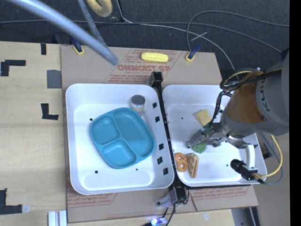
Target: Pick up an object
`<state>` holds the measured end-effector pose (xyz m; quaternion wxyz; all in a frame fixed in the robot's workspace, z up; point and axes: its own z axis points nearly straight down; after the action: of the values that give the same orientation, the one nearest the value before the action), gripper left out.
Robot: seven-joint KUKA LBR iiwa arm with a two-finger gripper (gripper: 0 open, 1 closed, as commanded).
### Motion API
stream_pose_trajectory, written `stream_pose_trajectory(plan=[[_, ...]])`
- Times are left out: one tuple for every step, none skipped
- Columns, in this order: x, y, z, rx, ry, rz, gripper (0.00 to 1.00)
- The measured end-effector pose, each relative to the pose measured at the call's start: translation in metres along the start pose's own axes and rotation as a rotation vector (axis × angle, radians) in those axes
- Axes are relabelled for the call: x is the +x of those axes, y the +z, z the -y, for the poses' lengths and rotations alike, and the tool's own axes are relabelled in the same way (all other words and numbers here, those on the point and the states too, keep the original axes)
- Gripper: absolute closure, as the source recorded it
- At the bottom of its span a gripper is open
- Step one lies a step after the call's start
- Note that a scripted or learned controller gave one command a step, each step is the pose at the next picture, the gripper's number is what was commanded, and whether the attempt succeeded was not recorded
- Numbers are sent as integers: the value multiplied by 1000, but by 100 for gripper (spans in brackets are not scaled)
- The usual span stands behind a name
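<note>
In the right bin (pixel 244 180) lie a small green object (pixel 200 148), a pale yellow wedge (pixel 202 117) and a brown pretzel-like piece on a tan slab (pixel 187 163). My gripper (pixel 201 139) reaches in from the right and sits low, directly over the green object's upper edge and partly hiding it. The yellow wedge is just above the gripper; the pretzel piece is below and to its left. The left bin (pixel 77 126) holds a blue divided plate (pixel 123 137) and a small grey-topped can (pixel 138 102).
A yellow corn-like toy (pixel 154 57) lies on the cardboard behind the bins. A black divider (pixel 162 126) runs between the bins. Cables (pixel 221 46) loop behind the right bin, and a grey pole (pixel 61 18) crosses the top left.
</note>
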<state>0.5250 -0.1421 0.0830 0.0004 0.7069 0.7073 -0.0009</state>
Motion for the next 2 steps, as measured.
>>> stream_pose_trajectory(plan=[[0,-13,-1,-2,0,1,100],[0,-55,-4,-3,-1,-1,100]])
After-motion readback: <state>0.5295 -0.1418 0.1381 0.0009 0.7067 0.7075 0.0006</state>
